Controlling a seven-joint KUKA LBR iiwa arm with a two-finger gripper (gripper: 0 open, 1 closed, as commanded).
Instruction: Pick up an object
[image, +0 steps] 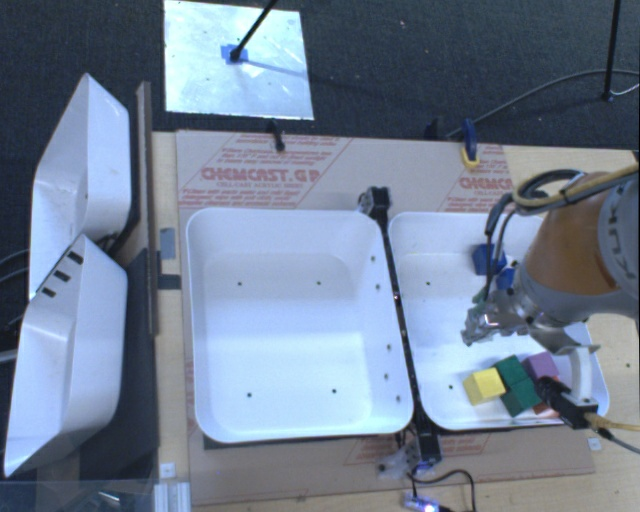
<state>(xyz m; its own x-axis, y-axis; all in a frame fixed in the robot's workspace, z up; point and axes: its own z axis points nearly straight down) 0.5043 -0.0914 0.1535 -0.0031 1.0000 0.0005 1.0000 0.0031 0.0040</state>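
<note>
**Arm poised over the right bin, blocks waiting in the near corner**

The step in hand looks like the approach: nothing is lifted yet. The gripper (487, 325) hangs over the floor of the right bin (440, 300), just left of and a little beyond the objects, and nothing can be seen between its fingers. Whether it is released or clenched I cannot tell; the metal tip is too small and blurred.

The things to pick lie clustered in the near right corner of that bin: a yellow block (485, 385), a green block (517, 382) touching it on the right, and a pink block (542, 365) just beyond the green one. Something reddish shows at the green block's near edge, too small to name. The left bin (290, 250) sits beside it on the tabletop (300, 160).

The next move, as I judge it, calls for a short shift nearer and rightward, then a descent over one block. The yellow one is the most exposed on its left side; the tight packing and the nearby bin wall could spoil a grasp.

The arm (575, 250) reaches in from the right, its orange band above the wrist, the wrist bent down toward the bin floor.
</note>
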